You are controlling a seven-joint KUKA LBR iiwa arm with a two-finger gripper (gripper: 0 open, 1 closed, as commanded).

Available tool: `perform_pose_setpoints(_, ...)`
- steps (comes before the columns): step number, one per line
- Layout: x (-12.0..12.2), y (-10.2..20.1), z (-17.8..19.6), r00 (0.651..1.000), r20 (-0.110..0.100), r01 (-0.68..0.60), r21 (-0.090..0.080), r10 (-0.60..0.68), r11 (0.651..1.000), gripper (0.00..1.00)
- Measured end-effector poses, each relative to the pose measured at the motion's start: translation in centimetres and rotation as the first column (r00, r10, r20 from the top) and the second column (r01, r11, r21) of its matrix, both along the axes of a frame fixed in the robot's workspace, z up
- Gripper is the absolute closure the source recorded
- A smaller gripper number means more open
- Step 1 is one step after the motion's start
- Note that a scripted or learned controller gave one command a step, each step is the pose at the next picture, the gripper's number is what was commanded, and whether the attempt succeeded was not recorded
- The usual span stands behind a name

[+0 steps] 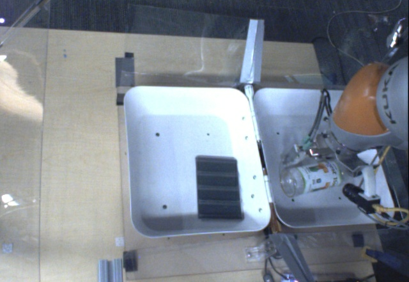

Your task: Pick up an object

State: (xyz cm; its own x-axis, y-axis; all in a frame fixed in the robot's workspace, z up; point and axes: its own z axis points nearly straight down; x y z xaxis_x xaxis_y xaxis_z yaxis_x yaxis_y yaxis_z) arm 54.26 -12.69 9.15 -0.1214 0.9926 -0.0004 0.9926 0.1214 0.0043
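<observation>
right bin: pincer, grip state unclear, above a lying can; the round can may roll or slip free.

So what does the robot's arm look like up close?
The arm is big, round and smooth. Its shell is light grey with dark letters printed on it, and a shiny orange band wraps around it above the wrist. Below that band it turns into bare metal parts with thin wires looping around them, some green and some dark. The gripper is small, silvery and full of fiddly bits.
</observation>
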Motion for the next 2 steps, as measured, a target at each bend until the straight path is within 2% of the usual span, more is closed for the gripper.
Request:
perform_pose_setpoints(1, 0.2, 0.1, 1.1, 1.0, 0.006, -0.001, 0.001, 0.001, 1.0, 1.0)
perform_pose_setpoints(2, -4.1, 1.1, 7.2, 0.977, 0.0, 0.213, 0.001, -0.213, 0.977, 1.0)
